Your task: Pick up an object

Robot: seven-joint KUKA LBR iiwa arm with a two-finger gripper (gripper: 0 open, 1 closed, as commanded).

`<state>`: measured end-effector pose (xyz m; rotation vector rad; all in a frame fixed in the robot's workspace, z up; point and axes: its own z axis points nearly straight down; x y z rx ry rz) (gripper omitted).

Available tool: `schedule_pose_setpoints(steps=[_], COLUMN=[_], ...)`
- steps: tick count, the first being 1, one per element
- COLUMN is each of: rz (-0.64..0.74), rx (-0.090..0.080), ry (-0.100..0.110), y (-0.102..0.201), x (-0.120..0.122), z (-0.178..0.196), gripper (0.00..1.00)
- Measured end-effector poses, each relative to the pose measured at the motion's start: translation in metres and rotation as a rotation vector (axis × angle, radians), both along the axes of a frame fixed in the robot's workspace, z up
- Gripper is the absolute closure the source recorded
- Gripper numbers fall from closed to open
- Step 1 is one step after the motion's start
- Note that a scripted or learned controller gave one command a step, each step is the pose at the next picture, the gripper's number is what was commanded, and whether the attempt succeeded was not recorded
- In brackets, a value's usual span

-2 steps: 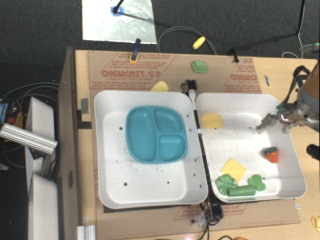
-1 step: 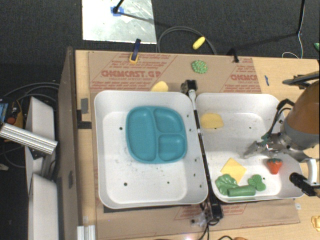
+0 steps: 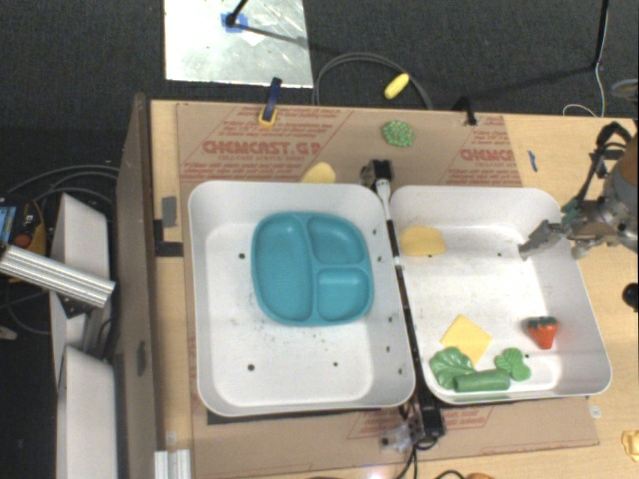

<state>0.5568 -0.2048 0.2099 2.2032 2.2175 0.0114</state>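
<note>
Nothing picked yet, by the look of it: the left bin (image 3: 215,297) carries just a blue divided plate (image 3: 312,268), while the right bin (image 3: 574,297) has all the small stuff lying loose — yellow blob (image 3: 423,240) nr the top-left corner, yellow block (image 3: 466,337), green veg pieces (image 3: 481,369) and a red-orange item (image 3: 541,332) toward the front. The tool (image 3: 539,236) sits at the right bin's upper-right rim w/ nothing visible between its tips, well apart from every item, so approach, descent and grasp are all left to do. Arm is cut off at the frame's right edge, tool is small and dim so can't tell if it's open or closed, and which item is the target isn't clear.
</note>
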Motion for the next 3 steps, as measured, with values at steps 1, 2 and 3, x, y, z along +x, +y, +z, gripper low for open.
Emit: schedule_pose_setpoints(steps=[1, 2, 3], rz=[-0.008, -0.006, -0.005], rx=[0.008, 0.007, 0.005], ry=[0.023, 0.02, 0.012], y=[-0.002, 0.001, 0.0], x=[-0.05, -0.072, -0.069], z=[-0.078, -0.117, -0.104], gripper=[0.0, 0.0, 1.0])
